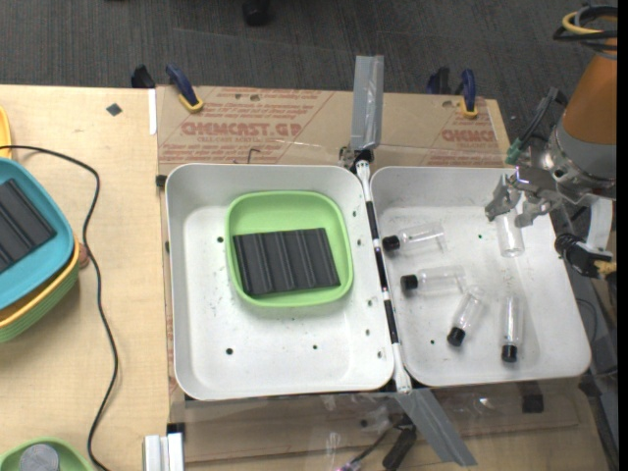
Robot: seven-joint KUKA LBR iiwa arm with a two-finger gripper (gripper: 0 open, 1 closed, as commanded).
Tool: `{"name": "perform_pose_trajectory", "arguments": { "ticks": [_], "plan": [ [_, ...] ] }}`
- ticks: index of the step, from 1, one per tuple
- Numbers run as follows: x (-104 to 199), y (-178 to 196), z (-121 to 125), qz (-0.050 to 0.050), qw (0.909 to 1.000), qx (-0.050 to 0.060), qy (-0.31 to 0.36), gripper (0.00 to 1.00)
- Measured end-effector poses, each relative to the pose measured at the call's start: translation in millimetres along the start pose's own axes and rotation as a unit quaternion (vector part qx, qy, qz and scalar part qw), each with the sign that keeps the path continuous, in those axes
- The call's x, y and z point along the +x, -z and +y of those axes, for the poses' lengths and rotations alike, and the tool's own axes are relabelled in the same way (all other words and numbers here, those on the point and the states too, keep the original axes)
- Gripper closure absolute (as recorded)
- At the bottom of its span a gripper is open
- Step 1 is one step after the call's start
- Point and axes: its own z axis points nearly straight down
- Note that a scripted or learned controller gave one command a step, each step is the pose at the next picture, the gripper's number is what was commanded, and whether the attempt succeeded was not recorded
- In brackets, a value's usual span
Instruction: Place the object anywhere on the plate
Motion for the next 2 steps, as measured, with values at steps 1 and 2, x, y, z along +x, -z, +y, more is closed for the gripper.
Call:
{"name": "perform_pose_trajectory", "arguments": {
  "ticks": [1,2],
  "plan": [
    [0.0,0.0,0.0,0.000,1.0000,0.000,0.000,0.00],
    [-18.8,38.7,-6.2,0.000,0.9838,0.000,-0.179,0.00]
  ]
}}
